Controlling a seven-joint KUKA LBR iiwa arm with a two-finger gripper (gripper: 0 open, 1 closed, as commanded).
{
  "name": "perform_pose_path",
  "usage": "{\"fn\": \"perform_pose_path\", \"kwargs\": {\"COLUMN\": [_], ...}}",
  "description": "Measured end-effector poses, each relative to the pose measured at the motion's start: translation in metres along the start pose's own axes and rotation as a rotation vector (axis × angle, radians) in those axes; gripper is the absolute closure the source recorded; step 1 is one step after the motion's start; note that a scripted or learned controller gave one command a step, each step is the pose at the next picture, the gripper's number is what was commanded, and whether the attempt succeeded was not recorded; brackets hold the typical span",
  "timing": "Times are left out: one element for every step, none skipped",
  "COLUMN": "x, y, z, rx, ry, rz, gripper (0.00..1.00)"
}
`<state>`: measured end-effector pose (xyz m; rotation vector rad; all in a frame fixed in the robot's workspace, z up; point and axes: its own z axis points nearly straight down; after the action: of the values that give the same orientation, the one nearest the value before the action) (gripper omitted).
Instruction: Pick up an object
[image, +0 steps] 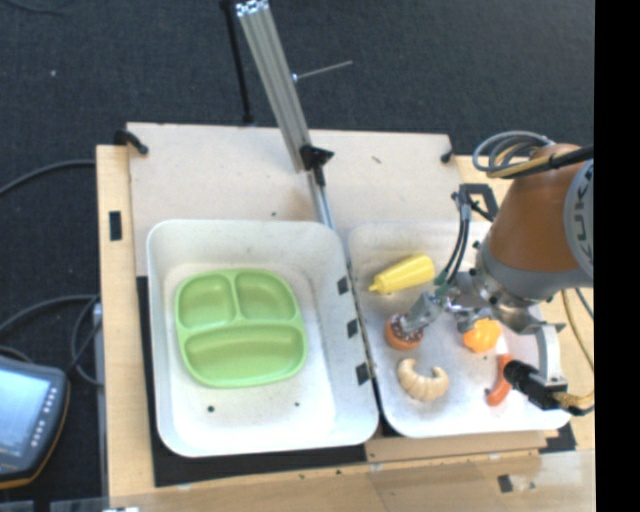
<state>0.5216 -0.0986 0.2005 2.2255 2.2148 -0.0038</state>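
Lowering the gripper (418, 318) toward the small orange-and-grey object (404, 333) in the right bin (368, 262), I centre it first; whether its jaws stand apart I cannot tell.

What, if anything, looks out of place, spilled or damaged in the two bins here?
Nothing stands out. The green divided plate lies flat in the left bin. In the right bin, the yellow bottle, croissant and small orange pieces lie loose but contained, with the end effector among them.
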Motion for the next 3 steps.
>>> {"fn": "perform_pose_path", "kwargs": {"x": [0.003,0.003,0.109], "y": [0.002,0.002,0.026], "z": [-0.011,-0.011,0.000], "rx": [-0.004,-0.004,-0.001], "ry": [0.003,0.003,0.006], "rz": [0.000,0.005,-0.015], "gripper": [1.00,0.00,0.00]}}
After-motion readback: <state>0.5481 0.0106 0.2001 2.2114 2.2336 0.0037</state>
